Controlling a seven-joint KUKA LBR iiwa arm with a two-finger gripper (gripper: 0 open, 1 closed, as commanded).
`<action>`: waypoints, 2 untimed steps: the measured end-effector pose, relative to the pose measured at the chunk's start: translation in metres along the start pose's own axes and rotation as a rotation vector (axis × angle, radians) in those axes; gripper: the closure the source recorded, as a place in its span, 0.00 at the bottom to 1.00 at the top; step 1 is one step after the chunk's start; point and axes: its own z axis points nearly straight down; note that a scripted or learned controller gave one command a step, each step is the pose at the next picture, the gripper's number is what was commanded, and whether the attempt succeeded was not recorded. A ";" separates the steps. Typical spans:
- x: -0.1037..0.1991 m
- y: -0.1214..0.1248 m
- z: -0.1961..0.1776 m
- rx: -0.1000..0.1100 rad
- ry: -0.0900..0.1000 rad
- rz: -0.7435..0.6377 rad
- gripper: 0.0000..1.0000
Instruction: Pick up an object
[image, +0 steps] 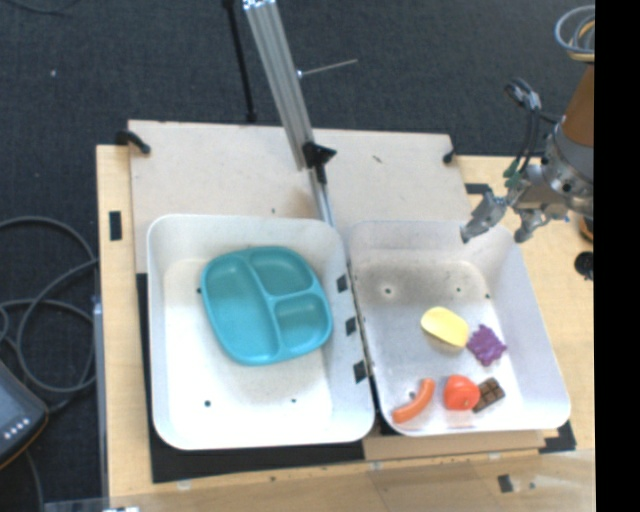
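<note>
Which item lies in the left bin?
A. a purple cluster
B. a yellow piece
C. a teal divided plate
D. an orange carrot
C: the teal divided plate lies in the left bin, while the small food pieces sit together in the right bin.

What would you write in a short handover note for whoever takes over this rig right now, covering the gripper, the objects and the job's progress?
Gripper: open, holding nothing, above the right bin's far right corner.
Right bin, near end: yellow piece, purple piece, red ball, orange carrot-like piece, small brown block.
Left bin: teal divided plate.
Done: nothing picked up.
Left: lower onto one object, grip, lift.
</note>
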 end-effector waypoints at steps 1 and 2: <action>0.000 0.000 0.000 0.000 -0.001 -0.001 0.00; -0.004 -0.006 0.061 0.007 0.001 0.003 0.00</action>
